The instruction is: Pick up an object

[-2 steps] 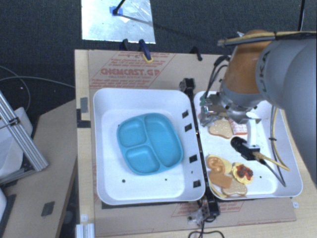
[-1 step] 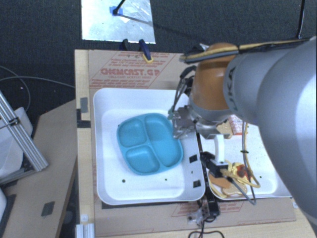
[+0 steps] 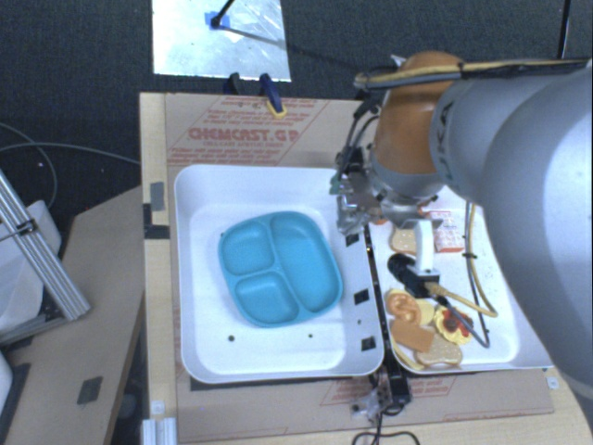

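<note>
Hand (image 3: pixel 350 213) sits mid-frame over the divider between bins; can't tell its grip state. Blue sectioned tray (image 3: pixel 279 268) lies in left bin (image 3: pixel 199 341); small toy food pieces (image 3: pixel 422 327) clustered lower right in right bin (image 3: pixel 505 341).

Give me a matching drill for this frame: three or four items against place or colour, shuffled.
Items:
1. blue divided tray
2. toy food pile
3. orange band
4. blue clamp

Descriptions:
A. on the cardboard's far edge, above the bins
B. lying in the left bin
C. near corner of the right bin
D. on the arm, over the bins' far end

Pairs: 1-B, 2-C, 3-D, 4-A
</note>
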Robot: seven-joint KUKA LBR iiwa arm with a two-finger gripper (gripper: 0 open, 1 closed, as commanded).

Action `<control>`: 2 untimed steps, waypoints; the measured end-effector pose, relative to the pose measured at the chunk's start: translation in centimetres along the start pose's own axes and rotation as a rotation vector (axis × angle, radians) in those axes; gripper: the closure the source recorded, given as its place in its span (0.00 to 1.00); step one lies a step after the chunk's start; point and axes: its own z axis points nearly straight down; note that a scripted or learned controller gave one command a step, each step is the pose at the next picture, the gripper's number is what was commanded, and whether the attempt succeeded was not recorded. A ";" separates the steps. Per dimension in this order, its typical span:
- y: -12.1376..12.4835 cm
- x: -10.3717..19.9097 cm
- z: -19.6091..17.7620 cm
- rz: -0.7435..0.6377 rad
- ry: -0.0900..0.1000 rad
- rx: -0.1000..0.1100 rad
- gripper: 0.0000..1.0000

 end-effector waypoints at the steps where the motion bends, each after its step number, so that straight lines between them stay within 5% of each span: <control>1: -10.1 5.4 6.8 -0.008 0.002 0.013 1.00; 2: 1.0 5.1 8.4 -0.005 0.000 -0.005 1.00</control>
